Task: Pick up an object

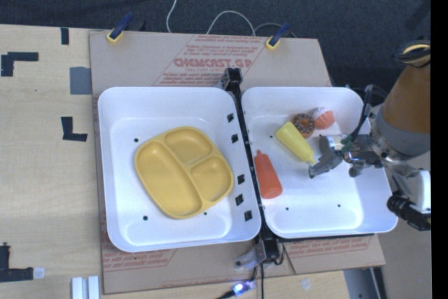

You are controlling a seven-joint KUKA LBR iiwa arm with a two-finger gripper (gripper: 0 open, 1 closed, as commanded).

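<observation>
Yellow corn cob [295,141] lies in the right bin [308,217], just beside the gripper [323,156], whose fingers look spread and grasp nothing. Approach step, I judge; next, the fingers need to straddle the cob and clench.

One fixed cam above the bench [42,150], looking down at a slant, fairly far back, w/ left bin [112,171], right bin [350,210] both in frame.

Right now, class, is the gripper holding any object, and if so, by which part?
Nothing is held. The gripper sits open in the right bin, just right of the yellow corn-shaped toy, with no object between its fingers.
</observation>
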